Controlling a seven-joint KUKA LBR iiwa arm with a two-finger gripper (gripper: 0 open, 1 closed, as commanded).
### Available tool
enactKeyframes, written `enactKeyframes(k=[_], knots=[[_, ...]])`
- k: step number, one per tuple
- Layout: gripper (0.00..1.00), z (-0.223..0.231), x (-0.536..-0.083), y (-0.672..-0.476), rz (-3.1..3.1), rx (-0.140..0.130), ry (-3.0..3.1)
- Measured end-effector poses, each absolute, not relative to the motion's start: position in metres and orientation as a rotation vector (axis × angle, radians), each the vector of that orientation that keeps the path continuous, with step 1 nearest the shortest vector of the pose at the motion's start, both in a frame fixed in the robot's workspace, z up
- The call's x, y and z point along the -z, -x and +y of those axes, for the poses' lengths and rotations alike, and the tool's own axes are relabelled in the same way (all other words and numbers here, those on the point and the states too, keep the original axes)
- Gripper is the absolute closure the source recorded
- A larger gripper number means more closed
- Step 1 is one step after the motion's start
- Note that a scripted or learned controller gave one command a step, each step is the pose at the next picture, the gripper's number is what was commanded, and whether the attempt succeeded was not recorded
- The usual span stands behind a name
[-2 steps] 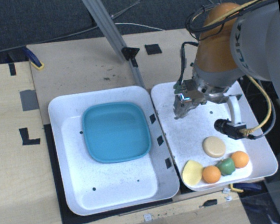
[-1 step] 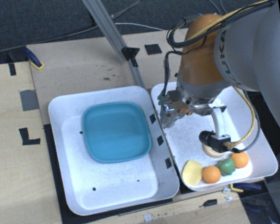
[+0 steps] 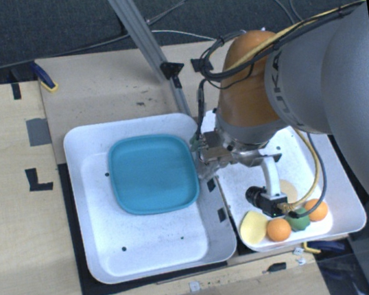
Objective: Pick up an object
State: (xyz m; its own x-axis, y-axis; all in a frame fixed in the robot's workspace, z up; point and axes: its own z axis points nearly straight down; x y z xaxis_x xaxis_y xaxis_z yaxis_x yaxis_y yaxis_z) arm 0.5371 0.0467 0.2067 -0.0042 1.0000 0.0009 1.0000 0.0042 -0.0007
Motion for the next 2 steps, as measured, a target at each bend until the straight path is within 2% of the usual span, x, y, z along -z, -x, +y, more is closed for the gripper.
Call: enactKeyframes(k=[1,2], knots=[[1.0,0.0884,-0.2188,-0.5311,-2.226,0.001,2.216],[0.0,0.0862,-0.2183,-0.5312,-2.222,-0.001,2.22]])
